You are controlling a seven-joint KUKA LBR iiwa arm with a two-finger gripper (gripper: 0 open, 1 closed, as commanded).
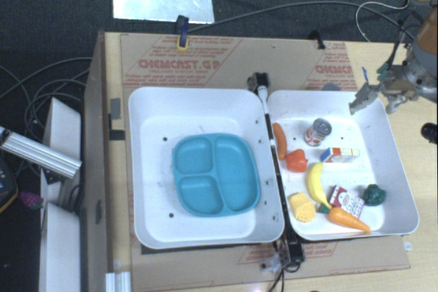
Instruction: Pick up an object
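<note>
Your end effector [378,98] hangs spread wide and holding nothing at the right bin's [404,178] far right rim, apart from the objects. Your nearest target, the small can [317,131], could tip against the milk carton [340,154] just beside it. Red print on the table's cardboard [179,63] reads roughly "CHEMCAST GP".

Only legible text is red print on the cardboard sheet [226,55] under the bins, roughly "CHEMCAST GP", repeated in part near its right corner; labels on the small can [317,131] and red carton [346,202] are too small to read.
</note>
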